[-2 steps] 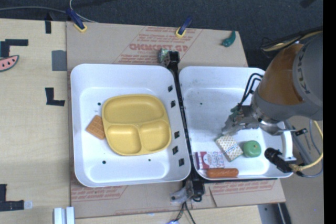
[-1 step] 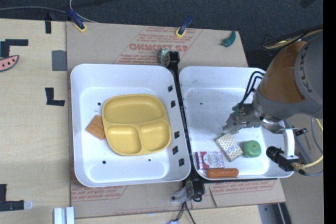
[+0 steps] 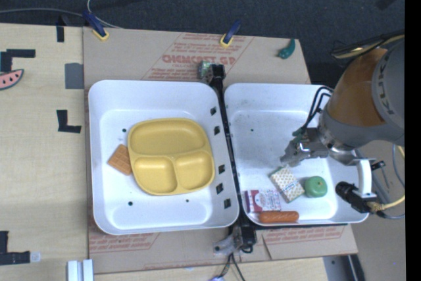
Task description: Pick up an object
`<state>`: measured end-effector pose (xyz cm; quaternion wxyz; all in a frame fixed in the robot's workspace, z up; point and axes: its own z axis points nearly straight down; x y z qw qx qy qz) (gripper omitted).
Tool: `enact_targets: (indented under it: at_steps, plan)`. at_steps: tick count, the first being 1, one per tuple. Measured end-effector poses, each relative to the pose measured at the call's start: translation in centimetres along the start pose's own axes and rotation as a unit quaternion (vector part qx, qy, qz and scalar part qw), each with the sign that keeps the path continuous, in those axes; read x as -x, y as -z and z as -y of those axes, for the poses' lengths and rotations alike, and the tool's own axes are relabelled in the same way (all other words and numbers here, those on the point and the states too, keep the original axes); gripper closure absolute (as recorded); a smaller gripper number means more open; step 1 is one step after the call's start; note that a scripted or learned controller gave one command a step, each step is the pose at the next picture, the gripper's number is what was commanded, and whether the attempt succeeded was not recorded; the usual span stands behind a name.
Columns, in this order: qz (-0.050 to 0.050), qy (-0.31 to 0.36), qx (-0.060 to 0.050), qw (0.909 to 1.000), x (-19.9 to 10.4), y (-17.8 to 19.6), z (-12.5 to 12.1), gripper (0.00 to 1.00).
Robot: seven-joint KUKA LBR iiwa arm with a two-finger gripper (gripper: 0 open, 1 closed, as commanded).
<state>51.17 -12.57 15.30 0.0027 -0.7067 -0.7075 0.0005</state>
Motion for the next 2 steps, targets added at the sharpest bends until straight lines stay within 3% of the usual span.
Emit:
enact_targets:
  at_steps: [2]
  plan:
    - [-0.001, 0.001, 0.000, 1.0000, -0.11, 1.85, -0.07, 1.00]
